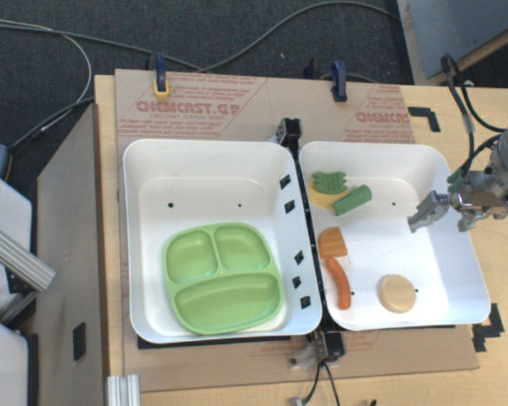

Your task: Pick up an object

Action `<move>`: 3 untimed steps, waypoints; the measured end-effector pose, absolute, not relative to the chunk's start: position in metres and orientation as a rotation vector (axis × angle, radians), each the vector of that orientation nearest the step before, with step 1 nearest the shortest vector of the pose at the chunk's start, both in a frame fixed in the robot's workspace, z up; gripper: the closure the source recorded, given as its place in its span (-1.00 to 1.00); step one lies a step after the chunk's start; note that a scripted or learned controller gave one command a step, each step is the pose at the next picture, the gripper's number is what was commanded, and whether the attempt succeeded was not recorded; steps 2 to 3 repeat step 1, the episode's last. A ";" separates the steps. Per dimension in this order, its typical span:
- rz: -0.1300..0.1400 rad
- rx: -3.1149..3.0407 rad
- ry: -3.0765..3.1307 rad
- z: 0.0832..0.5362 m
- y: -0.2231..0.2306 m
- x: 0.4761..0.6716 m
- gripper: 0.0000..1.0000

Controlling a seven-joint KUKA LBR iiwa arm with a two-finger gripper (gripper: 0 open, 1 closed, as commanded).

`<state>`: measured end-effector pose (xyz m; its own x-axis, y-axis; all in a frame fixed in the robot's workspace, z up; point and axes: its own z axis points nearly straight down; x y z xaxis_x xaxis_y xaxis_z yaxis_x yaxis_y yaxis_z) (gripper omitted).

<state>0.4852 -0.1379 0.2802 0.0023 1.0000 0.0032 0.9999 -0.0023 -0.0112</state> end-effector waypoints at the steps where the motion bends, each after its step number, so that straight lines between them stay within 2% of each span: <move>1: 0.000 -2.220 -2.221 0.285 -0.138 0.487 -1.00; 3: 0.000 -2.220 -2.221 0.285 -0.138 0.487 -1.00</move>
